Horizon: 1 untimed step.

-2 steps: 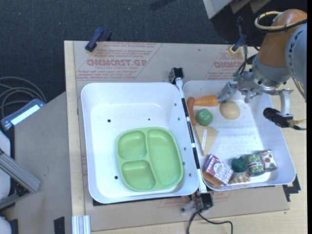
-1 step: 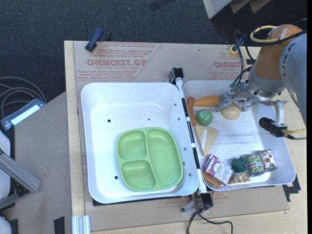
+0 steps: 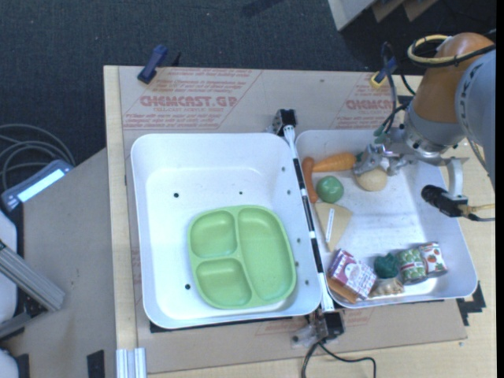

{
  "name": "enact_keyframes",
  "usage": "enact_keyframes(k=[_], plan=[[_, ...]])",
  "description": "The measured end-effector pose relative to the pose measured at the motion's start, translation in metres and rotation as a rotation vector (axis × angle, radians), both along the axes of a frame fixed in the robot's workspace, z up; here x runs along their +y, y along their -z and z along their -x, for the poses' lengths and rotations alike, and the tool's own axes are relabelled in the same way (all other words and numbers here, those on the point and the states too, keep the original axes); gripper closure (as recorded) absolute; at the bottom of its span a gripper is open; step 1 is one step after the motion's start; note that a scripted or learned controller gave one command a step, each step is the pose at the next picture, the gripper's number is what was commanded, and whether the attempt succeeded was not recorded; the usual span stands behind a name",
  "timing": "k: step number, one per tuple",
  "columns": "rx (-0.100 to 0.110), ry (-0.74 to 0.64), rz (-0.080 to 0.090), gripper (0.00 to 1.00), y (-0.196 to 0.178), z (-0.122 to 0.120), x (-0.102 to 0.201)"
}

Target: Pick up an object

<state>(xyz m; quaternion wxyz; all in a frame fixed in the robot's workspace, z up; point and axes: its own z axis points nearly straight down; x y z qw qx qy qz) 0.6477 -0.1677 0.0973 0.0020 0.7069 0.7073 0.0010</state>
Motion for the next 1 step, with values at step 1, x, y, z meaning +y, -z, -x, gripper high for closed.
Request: enact_keyframes(k=[1], plan=[[-0.004,-0.001,-0.002,1.00,0.0083,0.0013,0.0658]])
